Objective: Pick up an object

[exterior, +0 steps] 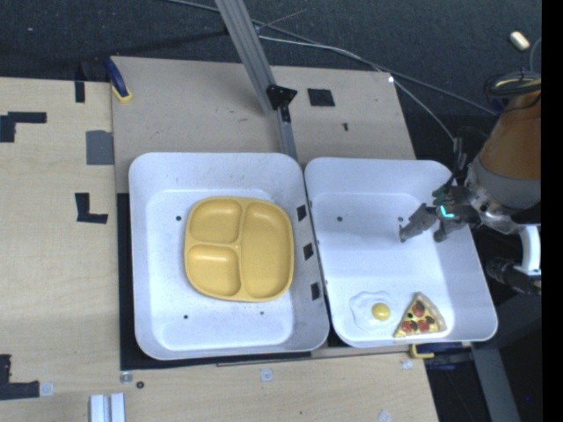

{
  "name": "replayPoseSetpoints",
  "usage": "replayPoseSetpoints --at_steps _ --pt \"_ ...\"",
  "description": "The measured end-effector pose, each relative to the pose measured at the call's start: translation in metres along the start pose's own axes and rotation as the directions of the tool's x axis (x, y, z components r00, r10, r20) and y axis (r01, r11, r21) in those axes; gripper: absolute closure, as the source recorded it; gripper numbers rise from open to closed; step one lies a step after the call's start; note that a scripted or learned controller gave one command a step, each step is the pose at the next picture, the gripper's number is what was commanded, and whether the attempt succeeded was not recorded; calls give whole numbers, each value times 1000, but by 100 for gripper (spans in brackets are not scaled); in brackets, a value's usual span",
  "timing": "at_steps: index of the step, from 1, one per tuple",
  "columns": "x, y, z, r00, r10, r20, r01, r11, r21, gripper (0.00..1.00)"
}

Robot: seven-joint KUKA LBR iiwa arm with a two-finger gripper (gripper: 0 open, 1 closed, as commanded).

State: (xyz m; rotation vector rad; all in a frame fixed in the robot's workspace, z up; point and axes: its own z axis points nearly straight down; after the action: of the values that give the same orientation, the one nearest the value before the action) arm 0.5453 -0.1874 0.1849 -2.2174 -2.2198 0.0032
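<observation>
Two white bins sit side by side on the bench, and the left bin carries the biggest item on show, a yellow divided plate lying flat in the middle of its floor, well apart from the arm. Over to the right bin, where the action is: the grey arm with its orange band leans in over the right-hand rim, and the gripper hangs over the bare upper half of that bin, dark fingers splayed apart and nothing between them, so the jaws are open and empty. Down at the near end of the same bin lie the two likely candidates, a toy pizza slice by the right wall and, just beside it on the left, a toy fried egg with its yellow yolk up. Both rest flat on the bin floor, untouched and well apart from the fingers. So by my reading the pick is not yet made: no object is lifted, none is gripped. What is left is most of the job, namely moving over one of those pieces, descending, closing and raising it clear.
</observation>
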Motion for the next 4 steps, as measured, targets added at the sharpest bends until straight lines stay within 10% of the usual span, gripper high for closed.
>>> replayPoseSetpoints --at_steps 3,4 --pt "6 2 97 1000 0 3 0 1000 -2 0" --pt "6 3 84 1000 -1 3 1 1000 -5 100"
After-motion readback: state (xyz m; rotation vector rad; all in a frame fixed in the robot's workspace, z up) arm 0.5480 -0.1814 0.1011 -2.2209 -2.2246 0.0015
